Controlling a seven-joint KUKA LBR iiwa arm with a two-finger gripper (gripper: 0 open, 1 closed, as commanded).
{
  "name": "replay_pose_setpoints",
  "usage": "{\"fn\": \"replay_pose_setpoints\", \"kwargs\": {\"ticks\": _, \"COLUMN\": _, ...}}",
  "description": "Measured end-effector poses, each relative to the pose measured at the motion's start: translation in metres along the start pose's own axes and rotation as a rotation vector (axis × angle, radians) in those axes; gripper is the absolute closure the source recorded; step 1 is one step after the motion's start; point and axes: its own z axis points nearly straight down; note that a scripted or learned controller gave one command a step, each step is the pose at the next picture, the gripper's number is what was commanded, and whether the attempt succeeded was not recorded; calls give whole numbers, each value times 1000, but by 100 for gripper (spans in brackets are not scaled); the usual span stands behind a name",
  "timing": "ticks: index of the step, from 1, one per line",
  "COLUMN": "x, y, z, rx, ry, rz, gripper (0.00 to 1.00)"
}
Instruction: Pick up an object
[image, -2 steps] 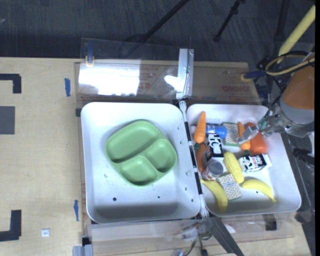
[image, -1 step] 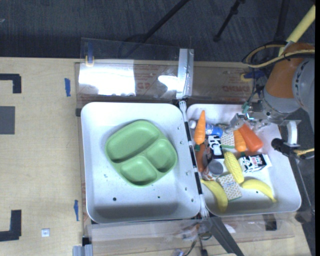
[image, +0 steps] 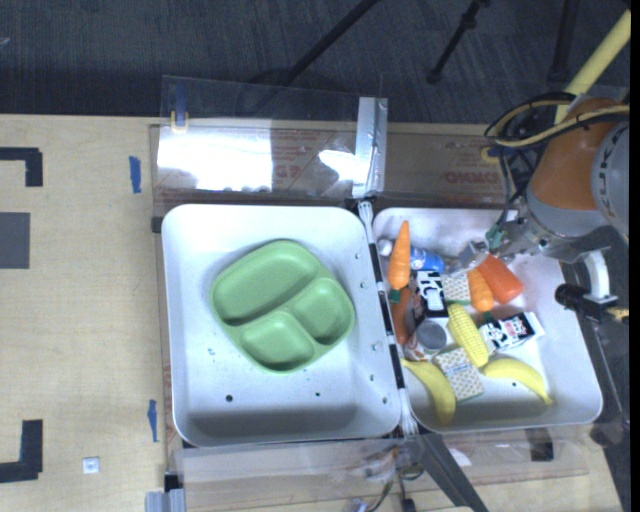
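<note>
The right bin (image: 575, 395) holds a heap of toy foods. An upright carrot (image: 400, 254) leans by the bin's left wall. An orange-red piece (image: 496, 281) lies near the middle, with a yellow corn cob (image: 467, 334) below it. Two bananas (image: 517, 375) (image: 436, 386) rest at the front, beside a checkered cracker (image: 462, 375). Black-and-white packets (image: 510, 329) (image: 432, 292) and a grey can (image: 432, 338) lie among them. My gripper (image: 500, 238) hangs over the bin's back right part, just above the orange-red piece, with nothing seen between its fingers.
The left bin (image: 190, 400) carries a green divided plate (image: 283, 305). A clear plastic panel (image: 265, 150) stands behind the left bin. The arm's orange band (image: 565, 165) and cables (image: 525, 120) hang over the right bin's back right corner.
</note>
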Motion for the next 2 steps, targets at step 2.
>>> {"fn": "replay_pose_setpoints", "kwargs": {"ticks": 2, "x": 32, "y": 46, "z": -102, "rx": 23, "ry": 9, "rz": -16, "gripper": 100}}
